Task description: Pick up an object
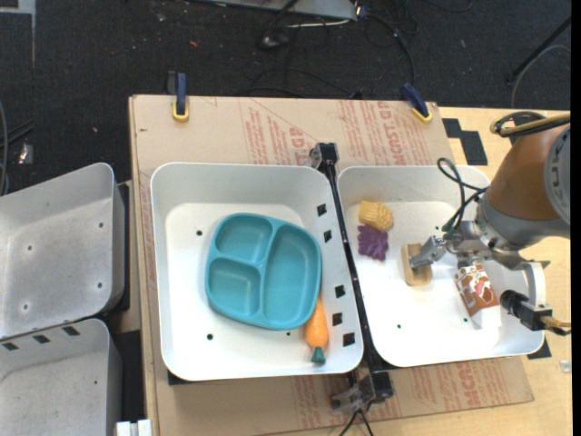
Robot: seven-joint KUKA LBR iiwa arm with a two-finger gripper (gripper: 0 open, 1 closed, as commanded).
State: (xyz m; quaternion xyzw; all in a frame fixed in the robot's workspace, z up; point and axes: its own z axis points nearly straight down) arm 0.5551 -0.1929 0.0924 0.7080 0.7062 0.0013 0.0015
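camera view: the gripper (423, 260) is down in the right bin (436, 348), right over a tan wooden block (418, 273), and whether it grips or gapes, can't tell. yellow corn (376, 214) and purple grapes (372, 242) sit just left, a red packet (475, 289) right. left bin (182, 339): teal plate (263, 271), carrot (316, 330) touching it.

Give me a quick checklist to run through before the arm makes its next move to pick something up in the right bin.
1. Gripper over the right bin: ok.
2. Wooden block right beneath the gripper: ok.
3. Something gripped already: cannot tell.
4. Purple grapes and yellow corn apart from the block: ok.
5. Brown packet close to the wrist, may get bumped: not ok.
6. Teal plate and carrot in the left bin, out of the way: ok.
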